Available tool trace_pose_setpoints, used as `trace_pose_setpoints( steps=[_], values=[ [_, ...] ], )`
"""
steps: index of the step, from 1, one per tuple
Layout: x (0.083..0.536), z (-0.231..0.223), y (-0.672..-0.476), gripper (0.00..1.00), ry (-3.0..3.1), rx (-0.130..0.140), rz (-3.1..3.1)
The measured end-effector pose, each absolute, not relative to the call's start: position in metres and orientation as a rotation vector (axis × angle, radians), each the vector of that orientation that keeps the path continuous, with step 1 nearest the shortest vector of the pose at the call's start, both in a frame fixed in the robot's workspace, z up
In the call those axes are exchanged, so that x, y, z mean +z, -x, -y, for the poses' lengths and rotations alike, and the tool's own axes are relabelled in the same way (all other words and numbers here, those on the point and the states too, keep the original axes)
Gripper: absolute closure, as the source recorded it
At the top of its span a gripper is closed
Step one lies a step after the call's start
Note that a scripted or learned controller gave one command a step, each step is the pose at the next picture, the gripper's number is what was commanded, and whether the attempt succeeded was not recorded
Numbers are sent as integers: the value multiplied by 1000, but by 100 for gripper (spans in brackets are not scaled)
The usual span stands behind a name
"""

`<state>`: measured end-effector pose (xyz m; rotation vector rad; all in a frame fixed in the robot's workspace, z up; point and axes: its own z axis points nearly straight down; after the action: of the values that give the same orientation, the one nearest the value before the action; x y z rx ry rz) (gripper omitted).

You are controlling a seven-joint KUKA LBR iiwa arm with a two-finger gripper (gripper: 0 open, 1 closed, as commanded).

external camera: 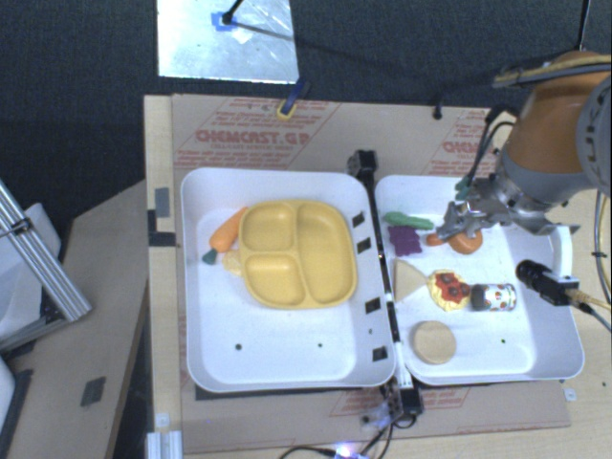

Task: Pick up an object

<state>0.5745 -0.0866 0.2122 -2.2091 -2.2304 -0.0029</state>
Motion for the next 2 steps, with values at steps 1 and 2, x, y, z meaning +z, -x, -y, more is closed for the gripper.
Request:
trace_pose_setpoints(
  steps=[1,2],
  values=[
    [219,28,-550,100,2209,-3,2231],
    [220,-30,-523,100,2208,-2,2230]
  ],
)
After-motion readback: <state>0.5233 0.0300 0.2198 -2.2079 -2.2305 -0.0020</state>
